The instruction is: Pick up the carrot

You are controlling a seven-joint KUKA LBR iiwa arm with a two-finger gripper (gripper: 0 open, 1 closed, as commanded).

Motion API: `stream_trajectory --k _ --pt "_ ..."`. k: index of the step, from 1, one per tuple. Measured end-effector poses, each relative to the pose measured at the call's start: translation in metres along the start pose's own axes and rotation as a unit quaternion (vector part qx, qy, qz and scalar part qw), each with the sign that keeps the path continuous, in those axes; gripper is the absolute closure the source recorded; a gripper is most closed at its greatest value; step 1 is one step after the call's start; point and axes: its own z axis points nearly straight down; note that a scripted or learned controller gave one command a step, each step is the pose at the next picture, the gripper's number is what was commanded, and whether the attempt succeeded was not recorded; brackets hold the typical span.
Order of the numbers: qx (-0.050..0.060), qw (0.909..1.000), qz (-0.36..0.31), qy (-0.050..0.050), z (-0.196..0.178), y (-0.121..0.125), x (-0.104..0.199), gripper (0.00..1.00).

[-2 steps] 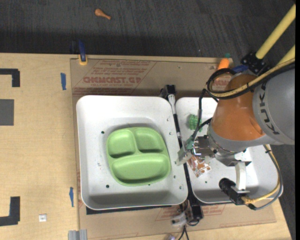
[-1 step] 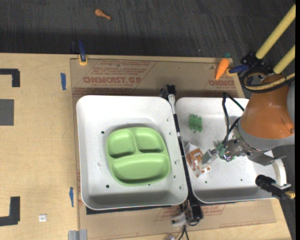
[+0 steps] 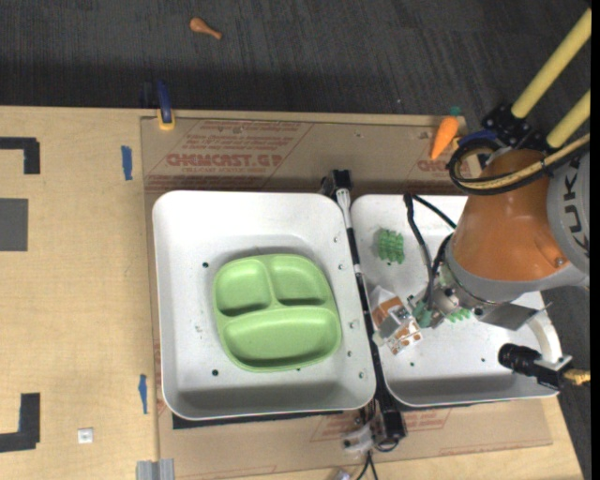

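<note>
The carrot (image 3: 443, 137), small and orange with a green top, lies on the cardboard board behind the right bin (image 3: 469, 375), outside it and close to the arm's black cables. My gripper (image 3: 415, 315) hangs low inside the right bin, near its left wall, far in front of the carrot. Right beside the gripper's tip lies a small white, brown and orange object (image 3: 396, 323). Whether that object is touched or held is unclear. The orange-banded wrist (image 3: 506, 230) hides much of the bin's right half.
A green studded block (image 3: 390, 246) lies in the right bin's back left. Another green piece (image 3: 457, 316) peeks out under the wrist. The left bin (image 3: 178, 281) holds a green divided plate (image 3: 277, 309). A small orange item (image 3: 204, 28) lies on the dark floor.
</note>
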Motion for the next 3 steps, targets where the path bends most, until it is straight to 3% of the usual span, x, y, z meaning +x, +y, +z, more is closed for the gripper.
stream_trajectory --k 1,2,3 --pt "-0.002 0.9981 -0.061 -0.002 0.000 0.007 -0.078 0.00" --pt "-0.001 0.9966 0.082 -0.001 -0.045 -0.008 -0.014 0.00" --pt "0.001 0.9575 0.289 0.000 0.001 0.020 0.038 0.00"
